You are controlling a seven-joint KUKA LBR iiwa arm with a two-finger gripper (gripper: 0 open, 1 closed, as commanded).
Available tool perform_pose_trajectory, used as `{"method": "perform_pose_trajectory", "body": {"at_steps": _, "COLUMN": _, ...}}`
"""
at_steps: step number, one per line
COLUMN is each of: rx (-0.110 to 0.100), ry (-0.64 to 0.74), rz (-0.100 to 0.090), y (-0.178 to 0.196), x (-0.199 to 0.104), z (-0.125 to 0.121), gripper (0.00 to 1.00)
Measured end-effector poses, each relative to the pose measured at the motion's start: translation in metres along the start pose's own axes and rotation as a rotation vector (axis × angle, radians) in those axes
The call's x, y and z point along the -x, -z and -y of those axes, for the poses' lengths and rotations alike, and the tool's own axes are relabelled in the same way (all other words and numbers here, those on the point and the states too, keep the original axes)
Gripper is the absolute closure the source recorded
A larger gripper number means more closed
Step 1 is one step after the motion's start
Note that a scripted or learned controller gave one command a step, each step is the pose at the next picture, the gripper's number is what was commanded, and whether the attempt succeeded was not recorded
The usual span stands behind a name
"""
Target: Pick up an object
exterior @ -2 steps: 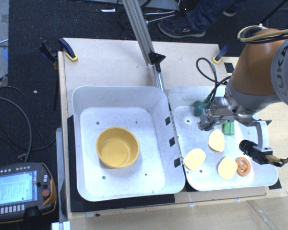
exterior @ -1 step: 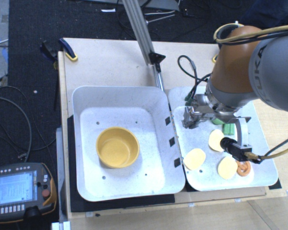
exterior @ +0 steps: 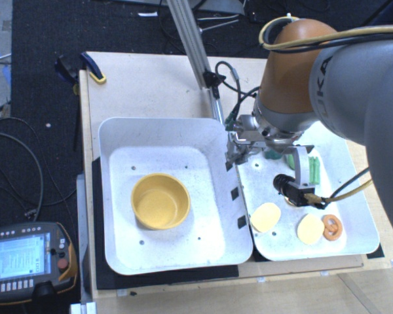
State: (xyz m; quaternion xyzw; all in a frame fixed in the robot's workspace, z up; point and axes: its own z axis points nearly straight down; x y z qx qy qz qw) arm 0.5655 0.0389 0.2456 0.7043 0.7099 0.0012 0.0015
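Observation:
A yellow bowl [exterior: 160, 201] sits upright in the left bin [exterior: 118, 142]. The right bin [exterior: 354, 241] holds two pale yellow discs [exterior: 265, 216] [exterior: 310, 229], an orange pretzel-shaped ring [exterior: 332, 227] and a green block [exterior: 312, 169], which the arm partly covers. My gripper [exterior: 234, 150] hangs below the orange wrist band, over the wall between the two bins near its far end. It is well apart from the bowl and the discs. Nothing shows between its fingers.
Black tabs [exterior: 236, 193] mark the seam between the bins. A slanted metal rail [exterior: 191, 38] runs down to the bins' far edge. A small dark part with a yellow cable [exterior: 295, 191] hangs over the right bin. A teach pendant [exterior: 26, 257] lies at the lower left.

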Motion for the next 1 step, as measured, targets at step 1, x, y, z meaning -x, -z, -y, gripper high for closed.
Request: {"method": "perform_pose_trajectory", "body": {"at_steps": 1, "rx": -0.001, "ry": 0.002, "rz": 0.0, "y": -0.0159, "x": -0.0562, "z": -0.02, "gripper": 1.0}}
